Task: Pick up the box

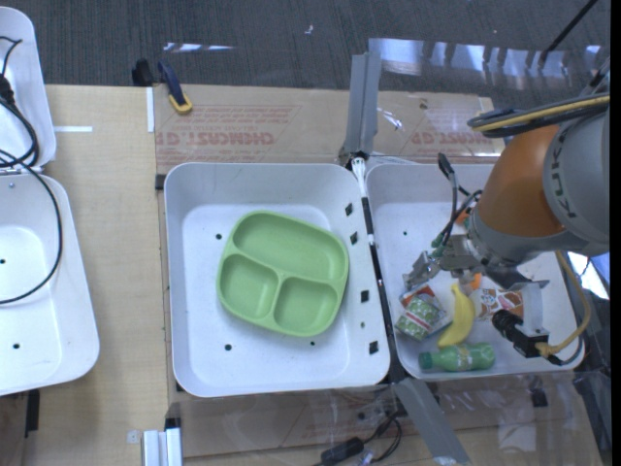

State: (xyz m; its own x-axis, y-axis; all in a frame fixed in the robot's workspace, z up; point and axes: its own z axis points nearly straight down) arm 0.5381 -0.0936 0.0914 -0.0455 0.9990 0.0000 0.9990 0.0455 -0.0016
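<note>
One small box (420, 314), right bin (388, 212), beside banana (460, 316): likely light, crushable card; grasp across flat sides; gripper (434, 263) spread indiscernible.

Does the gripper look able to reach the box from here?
Probably yes: the gripper hangs just above the box in the right bin, nothing covering it, though the banana lies right alongside.

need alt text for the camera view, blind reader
A grey and orange arm reaches from the right into the right bin, its pincer low over a small box, a banana and a green bottle. The left bin holds a green divided plate.
</note>
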